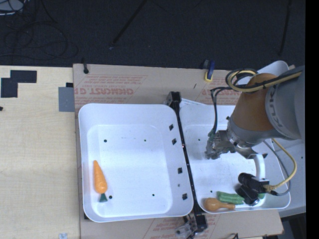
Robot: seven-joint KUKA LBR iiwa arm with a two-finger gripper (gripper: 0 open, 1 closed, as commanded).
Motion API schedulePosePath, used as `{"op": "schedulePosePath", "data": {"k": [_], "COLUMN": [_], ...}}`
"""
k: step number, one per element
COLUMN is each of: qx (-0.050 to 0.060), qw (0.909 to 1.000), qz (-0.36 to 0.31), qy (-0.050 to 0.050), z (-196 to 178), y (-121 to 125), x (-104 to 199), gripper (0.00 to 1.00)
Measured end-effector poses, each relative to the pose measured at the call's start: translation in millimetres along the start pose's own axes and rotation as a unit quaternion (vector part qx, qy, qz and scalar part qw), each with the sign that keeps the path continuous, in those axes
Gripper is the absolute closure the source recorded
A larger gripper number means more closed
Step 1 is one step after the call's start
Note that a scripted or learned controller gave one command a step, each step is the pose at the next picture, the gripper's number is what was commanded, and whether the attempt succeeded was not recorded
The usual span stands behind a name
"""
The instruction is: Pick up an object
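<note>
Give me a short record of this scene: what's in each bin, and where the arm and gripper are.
left bin: one carrot, near the lower left corner
right bin: a green vegetable and an orange gourd, close together at the near edge
arm: reaching in over the right bin
gripper: over the middle of the right bin, apart from both items there

Right bin (203, 177) partly hidden beneath arm (259, 114), green object (228, 197) end covered
</note>
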State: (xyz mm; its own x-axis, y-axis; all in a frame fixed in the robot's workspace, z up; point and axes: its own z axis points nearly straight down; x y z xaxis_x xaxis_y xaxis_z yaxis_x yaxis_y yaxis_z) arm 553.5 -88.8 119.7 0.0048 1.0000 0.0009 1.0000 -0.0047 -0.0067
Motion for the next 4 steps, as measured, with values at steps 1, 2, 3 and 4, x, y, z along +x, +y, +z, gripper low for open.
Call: {"op": "schedulePosePath", "data": {"k": [1, 2, 3, 4], "qx": [-0.010, -0.007, -0.005, -0.005], "qw": [0.9999, 1.0000, 0.9999, 1.0000], "qz": [-0.005, -0.005, -0.009, -0.006], "qy": [0.000, 0.000, 0.002, 0.001], "z": [-123, -198, -247, -310], "y": [47, 84, 88, 87], "x": [43, 90, 221, 305], "gripper": [1.00, 1.00, 1.00, 1.00]}}
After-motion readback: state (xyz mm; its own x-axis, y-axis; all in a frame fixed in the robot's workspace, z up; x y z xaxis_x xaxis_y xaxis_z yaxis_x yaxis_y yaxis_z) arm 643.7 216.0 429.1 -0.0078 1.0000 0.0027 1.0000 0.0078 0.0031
